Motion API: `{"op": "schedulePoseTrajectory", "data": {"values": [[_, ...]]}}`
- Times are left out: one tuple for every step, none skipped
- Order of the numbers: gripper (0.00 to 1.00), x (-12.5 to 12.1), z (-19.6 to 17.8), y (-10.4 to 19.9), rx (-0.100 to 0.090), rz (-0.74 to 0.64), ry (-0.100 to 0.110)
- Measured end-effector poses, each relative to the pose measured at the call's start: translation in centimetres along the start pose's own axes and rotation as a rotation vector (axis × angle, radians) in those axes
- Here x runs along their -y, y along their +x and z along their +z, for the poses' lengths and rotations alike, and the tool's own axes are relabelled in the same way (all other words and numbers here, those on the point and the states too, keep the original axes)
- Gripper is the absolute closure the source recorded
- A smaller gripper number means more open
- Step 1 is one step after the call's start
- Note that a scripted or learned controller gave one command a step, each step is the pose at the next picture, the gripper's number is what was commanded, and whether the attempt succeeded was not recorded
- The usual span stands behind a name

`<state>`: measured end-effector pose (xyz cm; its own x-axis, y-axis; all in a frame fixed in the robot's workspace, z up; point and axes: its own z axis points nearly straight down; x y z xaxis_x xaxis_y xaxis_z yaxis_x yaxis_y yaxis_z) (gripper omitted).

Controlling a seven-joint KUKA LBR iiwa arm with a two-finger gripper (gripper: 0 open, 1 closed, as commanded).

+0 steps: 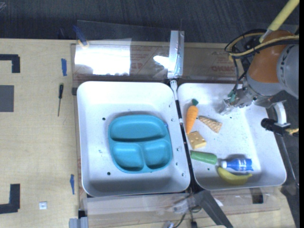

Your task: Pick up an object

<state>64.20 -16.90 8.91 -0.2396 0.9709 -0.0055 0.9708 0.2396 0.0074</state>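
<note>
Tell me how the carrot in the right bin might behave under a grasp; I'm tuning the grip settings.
The carrot is tapered and rounded, so it may roll or squirt out of a pinch near its narrow end. It looks like a moulded toy, probably stiff and light. It lies close to the bin's left wall, which could crowd the gripper.

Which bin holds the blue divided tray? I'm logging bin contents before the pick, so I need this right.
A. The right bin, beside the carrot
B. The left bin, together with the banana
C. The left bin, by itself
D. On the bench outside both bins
C: the blue divided tray lies alone in the left bin, while the carrot and banana lie in the right bin.
</note>
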Motion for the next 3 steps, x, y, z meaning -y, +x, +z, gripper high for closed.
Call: {"op": "schedulePoseTrajectory", "data": {"values": [[0.0,0.0,0.3,0.3,-0.004,-0.002,0.004],[0.0,0.7,0.2,6.2,-0.006,-0.068,0.003],[0.0,5.2,-2.7,2.3,-0.003,-0.051,0.006]]}}
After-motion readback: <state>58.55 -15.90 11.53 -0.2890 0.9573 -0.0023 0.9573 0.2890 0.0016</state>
